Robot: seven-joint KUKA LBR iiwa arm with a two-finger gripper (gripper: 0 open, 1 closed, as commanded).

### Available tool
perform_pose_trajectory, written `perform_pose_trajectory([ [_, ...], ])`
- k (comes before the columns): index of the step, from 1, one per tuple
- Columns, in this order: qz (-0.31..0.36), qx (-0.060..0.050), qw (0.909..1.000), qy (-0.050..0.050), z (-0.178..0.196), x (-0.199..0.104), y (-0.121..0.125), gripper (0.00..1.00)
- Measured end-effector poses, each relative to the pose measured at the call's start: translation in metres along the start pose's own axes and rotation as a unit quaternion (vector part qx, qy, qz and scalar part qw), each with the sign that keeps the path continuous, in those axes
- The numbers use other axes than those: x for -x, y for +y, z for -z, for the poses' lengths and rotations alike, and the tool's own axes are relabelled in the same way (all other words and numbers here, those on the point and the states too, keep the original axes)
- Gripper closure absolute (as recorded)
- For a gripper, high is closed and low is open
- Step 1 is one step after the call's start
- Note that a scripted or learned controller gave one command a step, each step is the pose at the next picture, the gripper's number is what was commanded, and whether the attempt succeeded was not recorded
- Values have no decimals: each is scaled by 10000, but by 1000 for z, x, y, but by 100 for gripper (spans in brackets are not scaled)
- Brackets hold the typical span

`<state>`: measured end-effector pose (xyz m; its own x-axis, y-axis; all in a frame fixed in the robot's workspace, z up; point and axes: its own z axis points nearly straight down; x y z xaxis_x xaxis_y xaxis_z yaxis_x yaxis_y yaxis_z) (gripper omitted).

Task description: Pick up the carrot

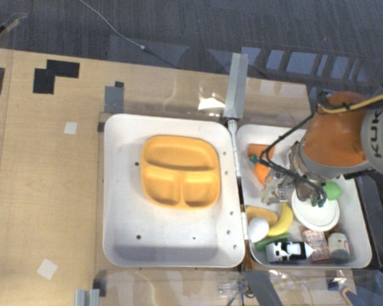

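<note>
In the right bin [365, 238], your jaws [274, 190], state indiscernible, hovered beside the carrot [261, 163]; descent and closure probably followed.

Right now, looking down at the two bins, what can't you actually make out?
- Carrot: camera view shows an orange piece in the right bin; the arm hides the rest.
- Gripper: too tangled with cables to tell how it stands.
- Small items along the near wall: too small to identify.

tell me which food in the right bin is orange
The carrot, at the bin's far left corner; the banana is yellow and the egg white.
</note>
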<state>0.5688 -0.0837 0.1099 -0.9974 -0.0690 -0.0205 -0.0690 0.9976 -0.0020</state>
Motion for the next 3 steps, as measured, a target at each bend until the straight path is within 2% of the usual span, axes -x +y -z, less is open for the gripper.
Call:
perform_pose_trajectory([
  [1, -1368, 5, 9906, 24, 106, 25, 38, 100],
  [2, -1608, 4, 9870, 67, 109, -46, 96, 100],
  [3, -49, 15, 10000, 71, 114, -71, 113, 100],
])
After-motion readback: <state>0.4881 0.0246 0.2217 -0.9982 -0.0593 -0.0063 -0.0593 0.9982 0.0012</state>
